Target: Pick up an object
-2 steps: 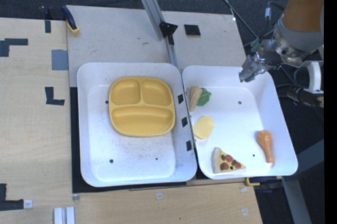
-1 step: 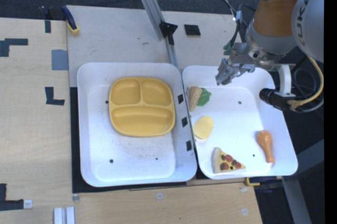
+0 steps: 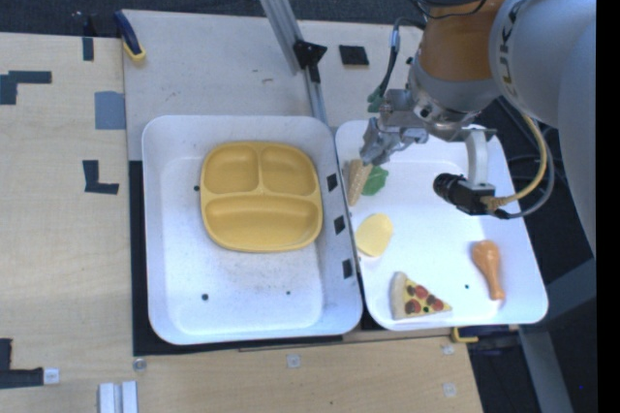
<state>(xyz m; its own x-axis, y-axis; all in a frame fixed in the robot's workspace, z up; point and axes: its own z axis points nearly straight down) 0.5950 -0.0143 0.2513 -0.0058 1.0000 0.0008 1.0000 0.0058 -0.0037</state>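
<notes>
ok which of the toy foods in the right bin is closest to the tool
The green-and-tan toy food at the bin's upper left, directly beneath the tool. The yellow disc, pizza slice and drumstick lie farther down.

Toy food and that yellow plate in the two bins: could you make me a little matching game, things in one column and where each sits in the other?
Things:
1. yellow plate
2. pizza slice
3. chicken leg
4. yellow round piece

Places:
A. front edge of the right bin
B. near the right bin's left wall, about halfway along
C. middle of the left bin
D. right side of the right bin, towards the front

Pairs: 1-C, 2-A, 3-D, 4-B
</notes>
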